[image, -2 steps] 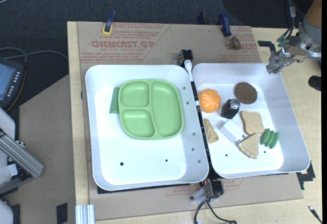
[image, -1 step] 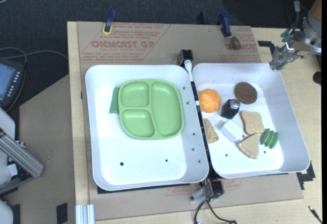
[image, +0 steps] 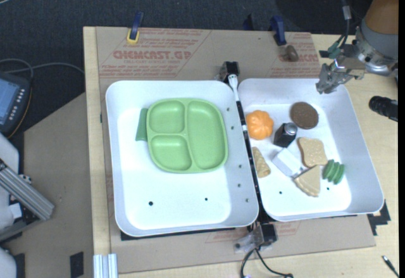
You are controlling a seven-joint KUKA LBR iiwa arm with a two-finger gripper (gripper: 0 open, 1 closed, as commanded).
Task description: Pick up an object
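- Dark carpet surrounds the desk (image: 190, 49), a brown board printed with red lettering and held at its far edge by a yellow clamp (image: 133, 33) and a blue clamp (image: 277, 30).
- Two shallow white bins sit side by side on it, the left bin (image: 126, 194) touching the right bin (image: 361, 163) along a middle seam.
- A green divided tray (image: 187, 135) with three compartments lies in the left bin, toward its far half.
- The grey arm (image: 380, 23) reaches in at the upper right, with its tool (image: 330, 79) over the far right corner of the right bin; whether it is released or clenched I cannot tell, and nothing is seen in it.
- The things to pick lie in the right bin: an orange ball (image: 259, 124) near the seam, a brown round disc (image: 305, 115) farther back, and a dark cylinder (image: 285, 135) between them and slightly nearer.
- Nearer the front lie a bread slice (image: 312, 151), a white block (image: 286, 161) just beside it, a tan wedge (image: 309, 182), and a tan piece (image: 261, 163) by the seam.
- A small green ridged piece (image: 333, 171) sits beside the wedge, to its right.
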